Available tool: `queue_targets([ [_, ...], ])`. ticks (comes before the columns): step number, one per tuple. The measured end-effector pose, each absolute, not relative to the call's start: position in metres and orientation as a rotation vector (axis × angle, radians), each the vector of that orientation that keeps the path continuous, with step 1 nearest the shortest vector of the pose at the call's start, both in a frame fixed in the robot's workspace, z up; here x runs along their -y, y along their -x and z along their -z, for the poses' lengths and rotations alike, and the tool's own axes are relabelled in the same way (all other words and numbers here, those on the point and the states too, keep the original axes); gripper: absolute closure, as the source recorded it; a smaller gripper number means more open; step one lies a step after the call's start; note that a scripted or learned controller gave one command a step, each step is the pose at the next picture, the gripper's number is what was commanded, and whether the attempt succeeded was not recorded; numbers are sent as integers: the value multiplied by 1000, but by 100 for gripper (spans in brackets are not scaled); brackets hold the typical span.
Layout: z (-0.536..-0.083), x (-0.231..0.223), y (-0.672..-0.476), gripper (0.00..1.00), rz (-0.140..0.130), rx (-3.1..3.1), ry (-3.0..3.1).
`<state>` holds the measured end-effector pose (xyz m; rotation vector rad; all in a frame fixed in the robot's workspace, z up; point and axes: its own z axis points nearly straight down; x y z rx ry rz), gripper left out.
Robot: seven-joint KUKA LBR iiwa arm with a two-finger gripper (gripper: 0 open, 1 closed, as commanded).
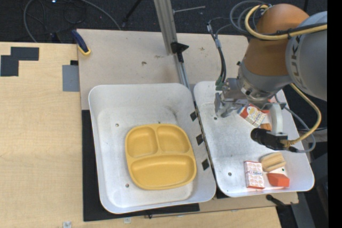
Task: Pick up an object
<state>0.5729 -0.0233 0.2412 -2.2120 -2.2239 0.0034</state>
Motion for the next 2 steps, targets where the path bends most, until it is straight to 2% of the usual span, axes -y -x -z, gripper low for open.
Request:
queue_targets([
  [1, -227, -26, -582, 100, -5, 2223, 2214],
  [2, -231, -79, -586, 100, -1, 2226, 2213],
])
